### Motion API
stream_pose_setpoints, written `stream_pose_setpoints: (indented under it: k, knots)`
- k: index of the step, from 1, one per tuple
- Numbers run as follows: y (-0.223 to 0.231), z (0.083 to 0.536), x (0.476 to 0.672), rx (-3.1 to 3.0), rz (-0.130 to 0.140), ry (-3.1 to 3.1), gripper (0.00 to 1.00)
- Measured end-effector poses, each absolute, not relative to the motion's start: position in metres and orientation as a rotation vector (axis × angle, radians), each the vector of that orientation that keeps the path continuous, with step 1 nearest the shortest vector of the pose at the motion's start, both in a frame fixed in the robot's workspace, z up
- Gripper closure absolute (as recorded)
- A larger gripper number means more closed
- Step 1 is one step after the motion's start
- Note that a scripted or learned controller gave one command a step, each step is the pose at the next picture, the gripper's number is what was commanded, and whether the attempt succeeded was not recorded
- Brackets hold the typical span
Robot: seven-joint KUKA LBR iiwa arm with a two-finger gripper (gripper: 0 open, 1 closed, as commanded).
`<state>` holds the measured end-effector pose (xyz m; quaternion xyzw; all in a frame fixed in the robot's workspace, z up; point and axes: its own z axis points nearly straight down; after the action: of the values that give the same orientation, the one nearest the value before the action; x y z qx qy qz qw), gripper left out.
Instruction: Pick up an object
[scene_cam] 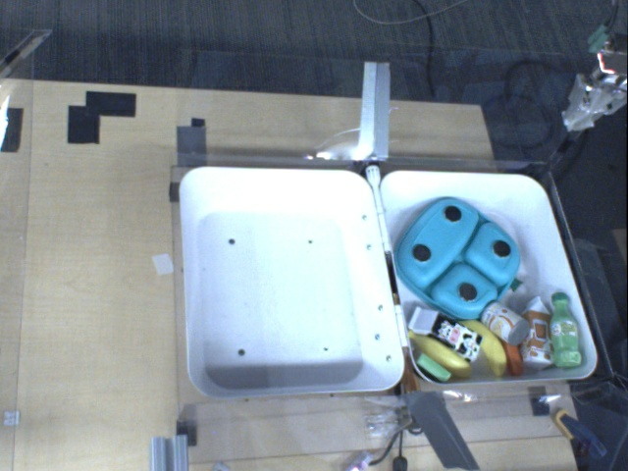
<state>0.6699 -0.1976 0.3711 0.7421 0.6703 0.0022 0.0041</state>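
Nearest the camera, along the front wall of the right bin (pixel 546 196), lies a huddle of small things. A yellow banana (pixel 441 357) lies at the left of that row, touching a small black-and-white carton (pixel 458 337) just behind it. To the right sit some orange-and-white packets (pixel 522 330), too small to read. A green bottle (pixel 563 331) lies at the bin's near right corner, just beside them.

Behind this row, filling the middle of the same bin, rests a large teal lobed toy (pixel 457 249) with dark round holes in its top. Its near edge touches or overlaps the small things in front.

The left bin (pixel 275 268) stands edge to edge with the right one, its white floor marked by a few small dark dots. Both bins sit on the pale wooden tabletop (pixel 88 292).

Farther back, a grey metal post (pixel 376 106) rises from the seam between the bins. Black tape marks (pixel 99 114) lie on the tabletop's far left. Beyond the tabletop, a thin cable (pixel 412 8) loops over dark carpet.

At the far right, the hand (pixel 592 101) hangs above the floor, well apart from both bins and from every object. It cannot be told whether it is spread or pressed together.
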Motion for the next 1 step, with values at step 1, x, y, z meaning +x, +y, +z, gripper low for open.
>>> stream_pose_setpoints:
  k: [1]
  knots:
    - [-0.1942,0.3922,0.6697,2.522,0.006,1.864,1.0]
